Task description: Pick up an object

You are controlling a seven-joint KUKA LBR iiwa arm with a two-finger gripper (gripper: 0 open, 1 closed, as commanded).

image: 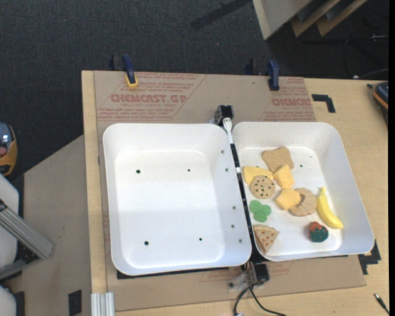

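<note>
Dark grey carpet (92, 31) covers the floor around the setup, with some pale wooden furniture (296, 15) poking in at the top right. On it sits a brown board (203, 92) with red "CHEMCAST" print, held at the far edge by two blue clamps (129, 65). An aluminium rail (24, 231) cuts across the lower left corner.

Two white bins sit edge to edge on the board. The left bin (108, 142) has just four small dark dots on its floor. The right bin (345, 154) holds all the toy food, so anything worth picking up is in there, mostly bunched toward the left-hand wall and middle.

Roughly by size: a banana (328, 210) near the right wall, a bread slice (277, 158) at the far end, a pizza slice (266, 236) in the near left corner, a round cracker (303, 202) touching a cheese piece (287, 199), a chocolate chip cookie (262, 186) overlapping something yellow, a green piece (260, 211) just below the cookie, and a small red and green fruit (318, 232) near the banana's lower tip. A black cable (253, 296) trails off the front edge.
</note>
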